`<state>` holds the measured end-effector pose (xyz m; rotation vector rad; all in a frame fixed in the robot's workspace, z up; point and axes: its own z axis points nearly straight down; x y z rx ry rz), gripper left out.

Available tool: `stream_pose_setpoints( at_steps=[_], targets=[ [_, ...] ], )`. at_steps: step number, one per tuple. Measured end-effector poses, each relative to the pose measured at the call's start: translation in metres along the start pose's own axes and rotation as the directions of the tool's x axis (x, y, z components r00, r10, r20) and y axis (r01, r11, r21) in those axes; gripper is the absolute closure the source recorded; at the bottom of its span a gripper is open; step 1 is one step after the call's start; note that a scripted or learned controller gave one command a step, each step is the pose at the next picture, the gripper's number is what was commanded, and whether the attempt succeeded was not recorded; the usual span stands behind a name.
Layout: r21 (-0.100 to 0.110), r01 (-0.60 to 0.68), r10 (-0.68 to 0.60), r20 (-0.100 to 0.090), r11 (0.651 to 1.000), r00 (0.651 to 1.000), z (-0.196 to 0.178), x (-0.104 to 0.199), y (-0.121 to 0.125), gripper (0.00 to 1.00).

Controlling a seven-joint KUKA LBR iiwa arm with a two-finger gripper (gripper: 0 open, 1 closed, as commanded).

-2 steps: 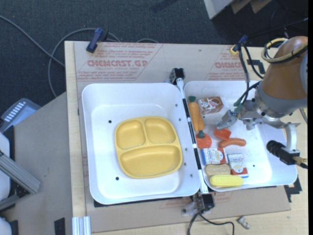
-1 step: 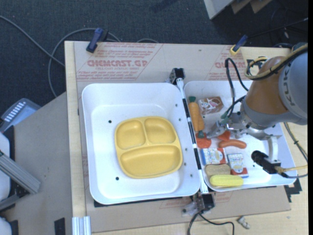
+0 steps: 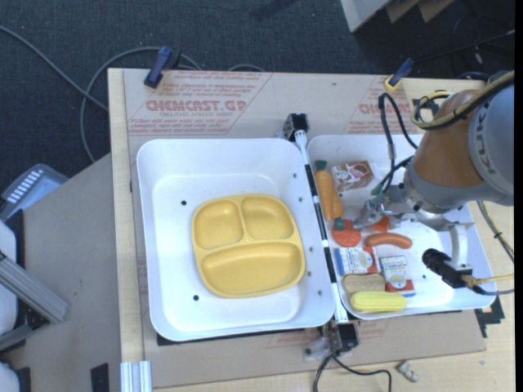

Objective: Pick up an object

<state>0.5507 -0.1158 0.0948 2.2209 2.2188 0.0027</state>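
Gripper [image 3: 377,211] is down inside the right-hand shallow white bin [image 3: 470,292], at its centre, below the grey arm with the orange band [image 3: 445,158] that reaches in from the right. Whether it is open or closed cannot be told; the wrist body covers most of it and only metal parts show at its left edge.

Just near and left of the gripper lies a round red tomato-like toy [image 3: 346,236], and just near and right of it a red sausage-shaped toy [image 3: 388,240]; contact with either cannot be confirmed. Left of the gripper, along the bin's left wall, lies a long orange carrot-shaped toy [image 3: 328,195]. On the far side sits a small printed packet in brown and white [image 3: 352,173].

Nearer in the bin: a small blue-and-white packet [image 3: 355,260], a red-and-white packet [image 3: 394,269], a tan bread-like piece [image 3: 364,283], and a yellow corn-cob toy [image 3: 377,302] at the near wall.

The left-hand shallow white bin [image 3: 163,219] holds a yellow three-compartment plastic plate [image 3: 247,243], centred, well apart from the gripper.
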Motion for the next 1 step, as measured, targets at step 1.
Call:
stream_pose_setpoints(
  at_steps=[1],
  targets=[
    [0.002, 0.003, -0.003, -0.001, 1.0, 1.0, -0.0901, 0.1061, 0.0222, 1.0]
  ],
)
